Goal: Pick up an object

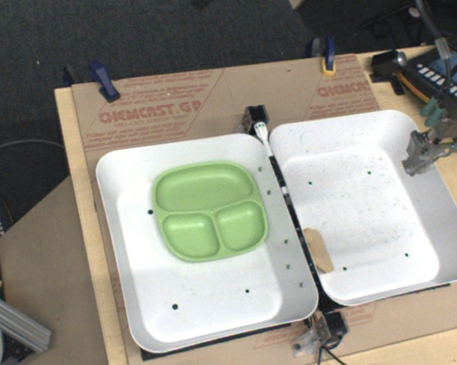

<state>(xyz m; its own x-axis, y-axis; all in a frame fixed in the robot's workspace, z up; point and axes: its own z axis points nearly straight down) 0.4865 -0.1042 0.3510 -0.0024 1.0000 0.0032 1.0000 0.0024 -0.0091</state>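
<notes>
Plate (210, 210) — green, three-sectioned — lies in the left bin (145, 309); my pincer (418, 155) (spread unclear, I cannot tell) hangs at the right bin's (378, 274) far edge.

Cardboard-topped bench (199, 97) bears left bin (145, 309), right bin (378, 274), touching.
</notes>
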